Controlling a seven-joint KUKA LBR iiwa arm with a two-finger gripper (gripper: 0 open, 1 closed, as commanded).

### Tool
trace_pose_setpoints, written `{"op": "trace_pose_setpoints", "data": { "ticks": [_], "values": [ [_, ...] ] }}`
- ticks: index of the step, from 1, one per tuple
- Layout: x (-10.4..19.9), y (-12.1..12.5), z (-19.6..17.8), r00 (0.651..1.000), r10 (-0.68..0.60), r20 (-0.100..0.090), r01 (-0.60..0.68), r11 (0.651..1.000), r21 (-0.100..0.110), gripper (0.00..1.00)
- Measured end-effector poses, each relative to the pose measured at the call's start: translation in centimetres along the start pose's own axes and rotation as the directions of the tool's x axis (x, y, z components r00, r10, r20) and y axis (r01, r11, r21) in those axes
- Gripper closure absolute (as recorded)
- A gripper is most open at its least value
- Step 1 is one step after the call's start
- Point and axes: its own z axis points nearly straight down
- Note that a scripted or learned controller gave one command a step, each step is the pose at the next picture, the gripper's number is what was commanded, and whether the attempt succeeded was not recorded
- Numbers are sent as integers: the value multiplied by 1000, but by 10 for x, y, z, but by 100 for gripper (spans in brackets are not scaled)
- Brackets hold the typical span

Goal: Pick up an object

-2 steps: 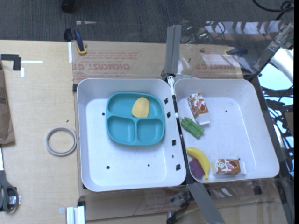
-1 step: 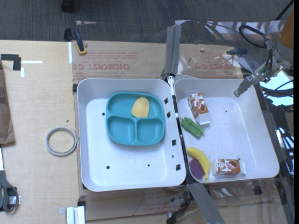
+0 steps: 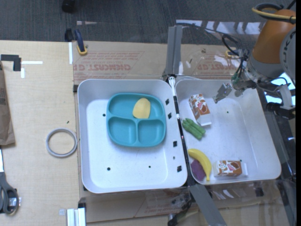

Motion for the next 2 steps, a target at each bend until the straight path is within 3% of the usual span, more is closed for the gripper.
{"op": "trace_pose_setpoints", "data": {
  "ticks": [1,2],
  "values": [
    [38,4,-2,971,-239,2,239,971,-1,0],
    [76,-18,52,916,-400,1,400,916,-1,0]
  ]
}}
